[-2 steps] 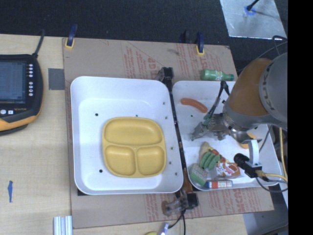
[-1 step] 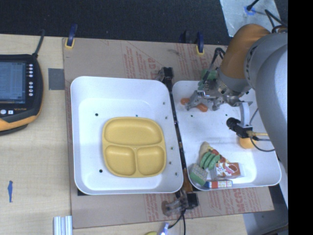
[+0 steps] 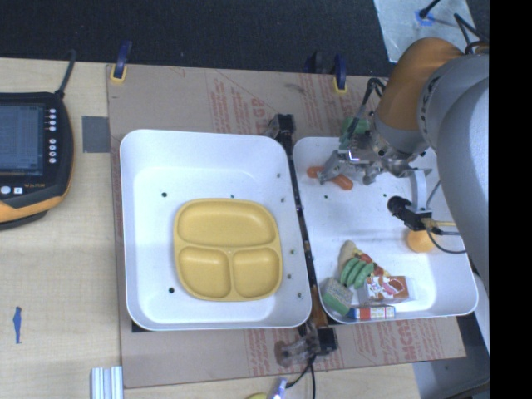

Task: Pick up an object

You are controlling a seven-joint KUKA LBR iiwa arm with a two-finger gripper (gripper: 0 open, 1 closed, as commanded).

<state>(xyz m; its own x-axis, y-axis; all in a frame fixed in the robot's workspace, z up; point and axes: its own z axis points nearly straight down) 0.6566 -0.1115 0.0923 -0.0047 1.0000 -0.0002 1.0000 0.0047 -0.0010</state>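
My gripper point(image 3: 347, 174) is low over the back left part of the right bin point(image 3: 453, 302), fingers spread open. An orange carrot-like piece point(image 3: 342, 182) lies on the bin floor right under it, one end poking out to the left; a finger crosses it. It is not lifted. An orange-yellow ball point(image 3: 419, 240) rests near the bin's right wall. At the front of the bin sits a small heap: a green toy point(image 3: 358, 270), a red and white packet point(image 3: 386, 288) and a marker-like stick point(image 3: 371, 312).
The left bin point(image 3: 145, 181) holds a yellow divided plate point(image 3: 226, 248). A narrow divider with black clips runs between the bins. A black and orange handheld pendant point(image 3: 29, 158) lies on the bench at far left. The arm's bulk covers the right bin's far right corner.
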